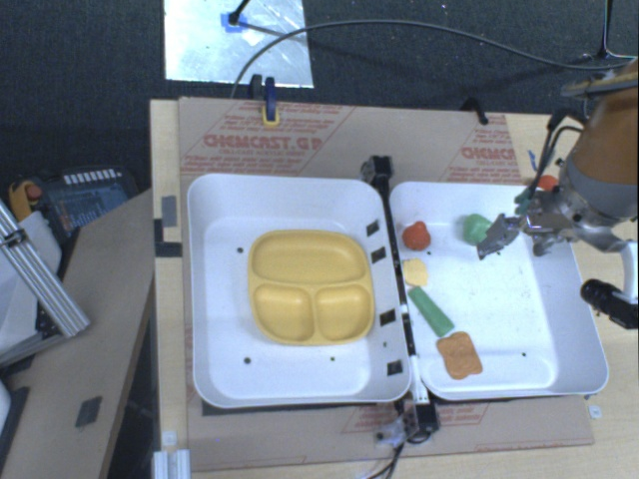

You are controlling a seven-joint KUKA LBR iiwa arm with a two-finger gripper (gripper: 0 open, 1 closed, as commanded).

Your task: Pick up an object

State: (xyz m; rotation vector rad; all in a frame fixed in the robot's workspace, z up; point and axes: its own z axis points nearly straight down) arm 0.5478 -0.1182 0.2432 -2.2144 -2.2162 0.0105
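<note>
you are looking down at a slant on two shallow white bins set side by side on a bench, and the right bin (559,367) is your landmark for everything here. touching its left wall is the left bin (215,267), which holds a yellow divided tray (310,285) with one long compartment above two smaller ones. inside the right bin, near its upper left corner, sits a small red-orange object (415,235). just below that, against the bin's left wall, lies a pale yellow piece (414,271). below the pale piece, a green stick-shaped object (431,310) lies tilted, running down and to the right. at the bin's lower middle, just beside the green stick's lower end, rests a flat orange piece (460,355). near the bin's upper middle sits a round green object (476,228). the arm comes in over the bin's right wall, and the gripper (495,239) hangs just beside the round green object, on its right. you cannot tell from this view whether it is spread or closed, or whether it touches that object.
</note>
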